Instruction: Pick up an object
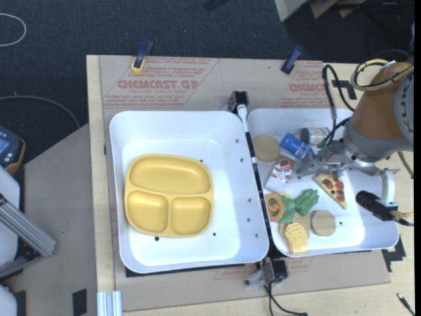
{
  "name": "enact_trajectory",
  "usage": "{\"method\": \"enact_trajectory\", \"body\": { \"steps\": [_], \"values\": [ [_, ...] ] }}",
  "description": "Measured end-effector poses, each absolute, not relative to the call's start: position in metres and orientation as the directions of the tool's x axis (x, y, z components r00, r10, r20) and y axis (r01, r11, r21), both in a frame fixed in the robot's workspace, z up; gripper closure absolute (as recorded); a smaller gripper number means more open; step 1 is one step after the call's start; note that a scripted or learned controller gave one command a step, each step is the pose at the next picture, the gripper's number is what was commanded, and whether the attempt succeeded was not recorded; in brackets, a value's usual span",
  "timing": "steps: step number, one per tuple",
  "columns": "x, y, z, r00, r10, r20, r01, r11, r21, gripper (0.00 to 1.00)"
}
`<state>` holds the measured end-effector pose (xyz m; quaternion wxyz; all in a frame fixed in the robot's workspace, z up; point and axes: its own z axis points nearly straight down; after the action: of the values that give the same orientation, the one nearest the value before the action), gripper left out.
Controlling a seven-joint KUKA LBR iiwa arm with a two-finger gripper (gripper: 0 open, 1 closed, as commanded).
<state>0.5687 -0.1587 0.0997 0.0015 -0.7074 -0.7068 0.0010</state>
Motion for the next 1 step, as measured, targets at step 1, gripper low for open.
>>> {"method": "enact_trajectory", "body": {
  "steps": [1],
  "values": [
    [0.5702, -0.1594, 0.0875, 0.001, 1.000, -0.001, 1.000, -0.001, 0.001, 0.00]
  ]
}}
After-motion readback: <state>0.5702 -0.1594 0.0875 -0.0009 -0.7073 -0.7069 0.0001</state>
